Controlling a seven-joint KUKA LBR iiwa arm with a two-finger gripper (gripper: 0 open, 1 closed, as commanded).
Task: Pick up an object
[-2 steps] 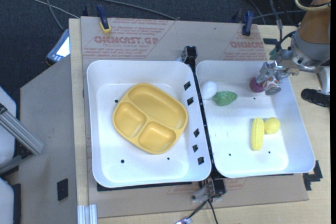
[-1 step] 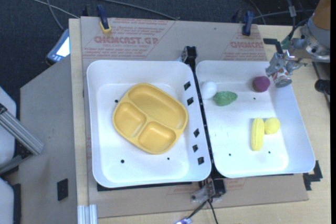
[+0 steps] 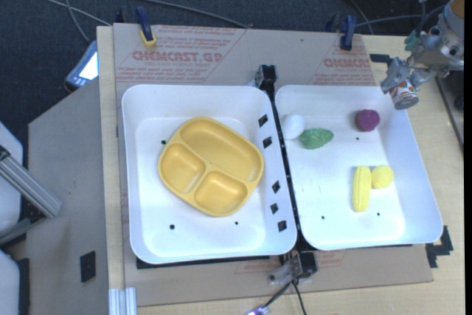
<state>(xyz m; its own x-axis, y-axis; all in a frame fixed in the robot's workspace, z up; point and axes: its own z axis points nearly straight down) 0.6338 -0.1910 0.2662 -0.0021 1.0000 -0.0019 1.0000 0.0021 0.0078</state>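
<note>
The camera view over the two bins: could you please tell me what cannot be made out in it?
- Gripper, camera view: blurred at the right bin's far right corner; whether its fingers are open or shut cannot be told.
- Small red-and-white thing at the gripper's tip: too small and blurred to identify, or to say whether it is held.
- Grey arm: cut off by the right edge.
- Small white round object: pale against the white right bin, outline unclear.

Two white bins (image 3: 140, 181) on the bench. One yellow divided tray (image 3: 211, 166) sits left. Five small items right: white, green, purple, two yellow.
</note>
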